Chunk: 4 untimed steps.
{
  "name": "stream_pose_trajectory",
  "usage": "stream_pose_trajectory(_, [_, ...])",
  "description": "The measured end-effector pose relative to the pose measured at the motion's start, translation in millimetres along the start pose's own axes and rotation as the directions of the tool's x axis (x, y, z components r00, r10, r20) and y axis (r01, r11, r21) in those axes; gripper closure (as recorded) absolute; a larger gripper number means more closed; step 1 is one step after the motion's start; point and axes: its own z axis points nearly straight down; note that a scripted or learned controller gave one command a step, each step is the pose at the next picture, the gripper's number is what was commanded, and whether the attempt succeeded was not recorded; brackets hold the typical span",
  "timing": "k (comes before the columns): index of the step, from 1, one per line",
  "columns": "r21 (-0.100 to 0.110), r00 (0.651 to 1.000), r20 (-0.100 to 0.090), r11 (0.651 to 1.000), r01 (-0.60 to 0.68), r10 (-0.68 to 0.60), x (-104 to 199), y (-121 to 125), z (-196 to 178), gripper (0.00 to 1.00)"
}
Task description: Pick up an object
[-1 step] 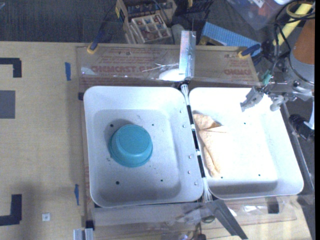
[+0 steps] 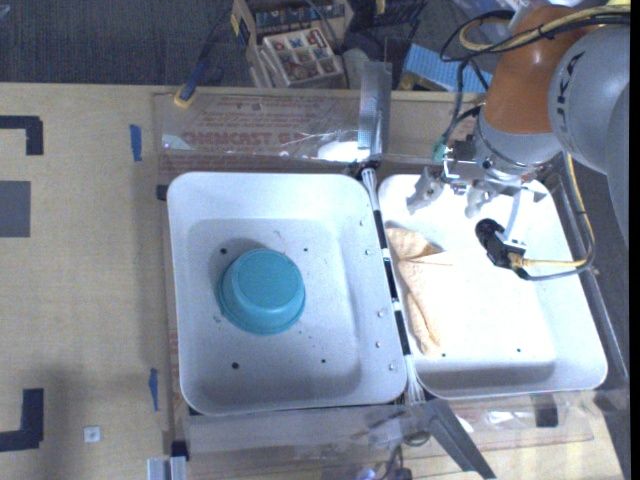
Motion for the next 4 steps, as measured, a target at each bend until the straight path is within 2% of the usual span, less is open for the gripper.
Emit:
stream_pose_trajectory(1, [-0.003, 0.997, 0.001, 0.997, 0.072, -0.072, -64, -20, -33, 0.00])
stream_pose_trajectory(2, [0.000, 0.995, 0.000, 0.995, 0.103, -0.103, -39, -15, 57, 0.00])
stream_pose_trajectory(3, [-0.003, 1.000, 0.002, 1.000, 0.005, -0.005, -114, 12, -34, 0.00])
stream_pose_trajectory(4, [0.001, 0.997, 0.000, 0.997, -0.074, 0.074, -53, -52, 50, 0.00])
